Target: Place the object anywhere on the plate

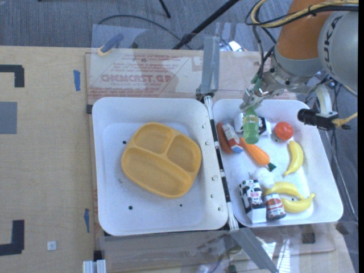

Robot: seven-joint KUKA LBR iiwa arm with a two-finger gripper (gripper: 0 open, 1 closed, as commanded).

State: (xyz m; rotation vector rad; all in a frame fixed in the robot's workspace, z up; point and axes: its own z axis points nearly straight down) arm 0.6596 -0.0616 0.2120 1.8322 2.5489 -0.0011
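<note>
I read the gripper [251,108] low over the right bin's [333,206] far edge, just above a green bottle [250,127]; I cannot tell its grip. Crowded around it: carrot [255,152], tomato [283,131], bananas [294,196], small cartons and a jar. In the left bin [105,169], the yellow divided plate [161,159] sits centred, bare white floor ringing it.

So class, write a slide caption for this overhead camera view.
Arm's pincer above a green bottle in the right bin; yellow divided plate waits in the left bin.
</note>
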